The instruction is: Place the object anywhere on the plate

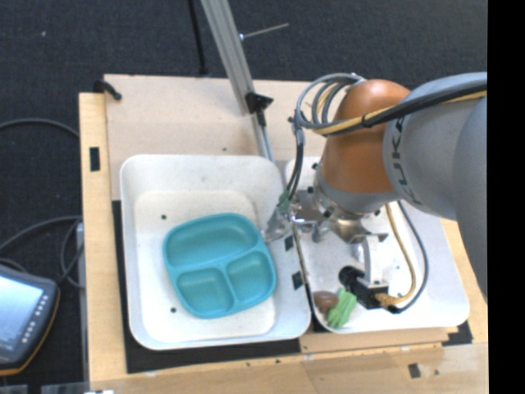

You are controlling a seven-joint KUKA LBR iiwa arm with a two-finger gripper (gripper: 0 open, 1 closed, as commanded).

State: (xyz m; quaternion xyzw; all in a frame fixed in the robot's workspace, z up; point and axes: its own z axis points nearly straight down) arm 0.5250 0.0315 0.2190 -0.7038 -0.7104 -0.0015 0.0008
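Note:
A teal plate (pixel 218 263) with three compartments lies in the left white bin (pixel 139 189), and nothing rests on it. In the front left corner of the right bin (pixel 443 290) a small brown object (pixel 325 300) sits touching a green object (pixel 344 309). My gripper (pixel 351 231) hangs under the orange wrist over the right bin, just behind and above those two objects. The wrist hides most of the gripper body.
A slanted aluminium pole (pixel 232 52) rises from behind the bins near their shared wall. Cables loop around the wrist (pixel 324 97). A handheld screen (pixel 23 314) lies off the bench at the lower left.

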